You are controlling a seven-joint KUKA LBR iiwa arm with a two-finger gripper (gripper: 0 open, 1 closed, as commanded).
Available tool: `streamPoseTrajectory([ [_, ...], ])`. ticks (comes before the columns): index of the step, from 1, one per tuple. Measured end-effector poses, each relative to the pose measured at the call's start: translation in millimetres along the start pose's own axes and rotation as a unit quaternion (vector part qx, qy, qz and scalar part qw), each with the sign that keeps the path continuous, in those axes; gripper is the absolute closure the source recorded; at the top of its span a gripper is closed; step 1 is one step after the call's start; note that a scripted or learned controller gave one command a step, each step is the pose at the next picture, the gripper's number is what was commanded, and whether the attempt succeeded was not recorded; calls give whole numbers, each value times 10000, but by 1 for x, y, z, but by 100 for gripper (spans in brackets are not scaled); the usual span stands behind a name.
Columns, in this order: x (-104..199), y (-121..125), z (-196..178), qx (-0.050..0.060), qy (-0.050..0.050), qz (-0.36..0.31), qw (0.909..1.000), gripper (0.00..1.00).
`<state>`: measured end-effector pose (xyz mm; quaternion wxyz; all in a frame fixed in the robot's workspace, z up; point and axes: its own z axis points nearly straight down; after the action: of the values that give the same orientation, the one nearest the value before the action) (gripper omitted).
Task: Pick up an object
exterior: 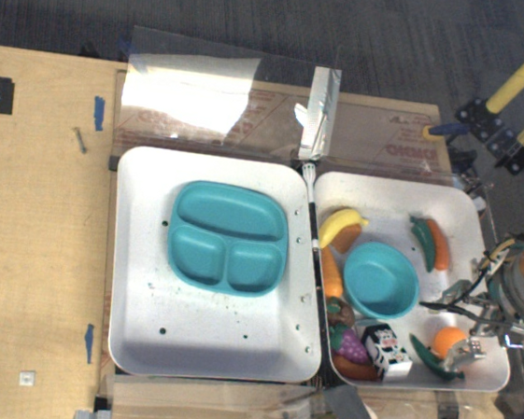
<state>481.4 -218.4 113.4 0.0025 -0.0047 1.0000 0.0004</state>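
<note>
The orange fruit (448,340), round and smooth with green leaves beside it, lies at the right bin's (492,378) near right corner. The gripper (475,317) stands just above it at the bin's right edge, amid cables; whether its fingers are apart or together cannot be told. The same bin holds a round teal bowl (381,280) at its middle, a yellow banana (341,226) and an orange carrot-like piece (331,276) along the left wall, an orange and green pepper-like piece (431,242) at the far right, purple grapes (353,343) and a small black-and-white box (385,348) at the near side. The left bin (133,264) holds a teal three-compartment plate (229,238), smooth plastic with rounded corners.
</note>
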Motion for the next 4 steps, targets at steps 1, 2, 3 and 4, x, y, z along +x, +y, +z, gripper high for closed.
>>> streamPoseTrajectory([
  [1,-11,-5,20,56,-114,-581,9982,0],
  [2,-75,-5,-38,24,-47,-606,9981,0],
  [3,-96,-5,25,16,-23,-1182,9930,0],
  [4,-116,-4,26,18,-30,-1230,9924,0],
])
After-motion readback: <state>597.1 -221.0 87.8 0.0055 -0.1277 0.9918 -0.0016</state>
